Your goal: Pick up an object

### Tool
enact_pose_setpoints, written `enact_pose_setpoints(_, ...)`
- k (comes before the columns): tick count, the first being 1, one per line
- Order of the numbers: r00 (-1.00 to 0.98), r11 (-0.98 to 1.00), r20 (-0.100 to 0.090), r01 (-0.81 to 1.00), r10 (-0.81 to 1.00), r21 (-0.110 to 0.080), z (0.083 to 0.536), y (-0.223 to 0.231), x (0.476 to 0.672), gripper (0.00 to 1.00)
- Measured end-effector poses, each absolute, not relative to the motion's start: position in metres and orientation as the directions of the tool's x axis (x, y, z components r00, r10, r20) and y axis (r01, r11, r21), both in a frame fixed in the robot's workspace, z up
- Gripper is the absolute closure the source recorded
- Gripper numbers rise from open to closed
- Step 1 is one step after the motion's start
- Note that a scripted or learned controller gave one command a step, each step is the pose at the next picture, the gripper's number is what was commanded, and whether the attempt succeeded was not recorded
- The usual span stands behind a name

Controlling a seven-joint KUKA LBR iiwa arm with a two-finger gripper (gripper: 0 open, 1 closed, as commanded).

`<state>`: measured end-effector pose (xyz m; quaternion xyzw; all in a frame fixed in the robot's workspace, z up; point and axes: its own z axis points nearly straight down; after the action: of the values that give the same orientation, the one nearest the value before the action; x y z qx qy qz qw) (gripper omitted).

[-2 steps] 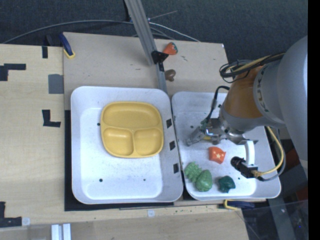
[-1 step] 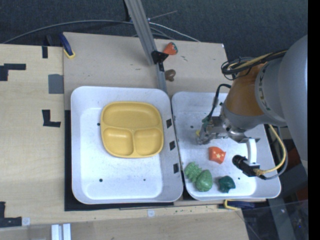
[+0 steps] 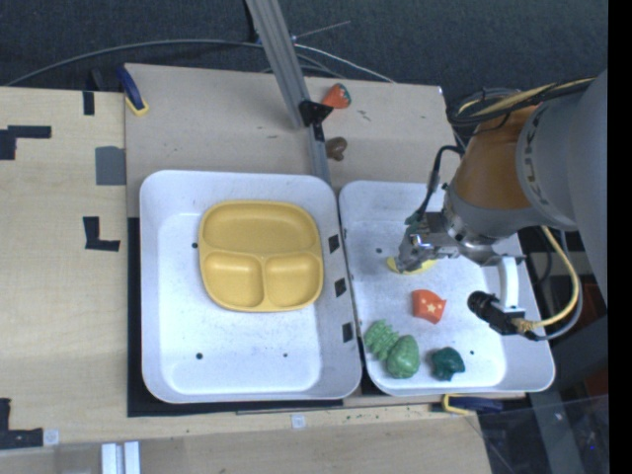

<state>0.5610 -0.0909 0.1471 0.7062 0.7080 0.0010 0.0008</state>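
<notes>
Camera view, from above the bench at a slant.

Left bin (image 3: 158,284): one yellow divided plate (image 3: 262,255), lying flat toward the far edge, well apart from everything else; it seems too broad for a two-finger pinch.

Right bin (image 3: 523,368): four small pieces. A yellow piece (image 3: 403,264) near the middle, mostly hidden under the gripper. A red piece (image 3: 428,306) just nearer the front. A green lumpy toy (image 3: 393,349) by the front left corner. A dark teal piece (image 3: 446,362) beside it along the front edge.

Gripper (image 3: 420,248): low over the right bin, directly above the yellow piece, which I judge to be the chosen target. Whether the fingers are spread or pinched, or touching the piece, I cannot tell from here.

Arm (image 3: 504,181): reaches in over the bin's right rim, orange band above the wrist.
</notes>
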Motion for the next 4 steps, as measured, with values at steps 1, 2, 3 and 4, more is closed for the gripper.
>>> enact_pose_setpoints(1, -0.001, 0.001, 0.000, 1.000, 1.000, 0.003, 0.191, -0.091, 0.556, 1.00)
enact_pose_setpoints(2, -0.001, 0.001, -0.001, 1.000, 1.000, 0.003, 0.234, -0.093, 0.554, 1.00)
enact_pose_setpoints(3, -0.008, 0.008, 0.002, 1.000, 1.000, 0.001, 0.241, -0.037, 0.575, 1.00)
enact_pose_setpoints(4, -0.006, 0.006, 0.001, 1.000, 1.000, 0.000, 0.237, 0.003, 0.601, 1.00)
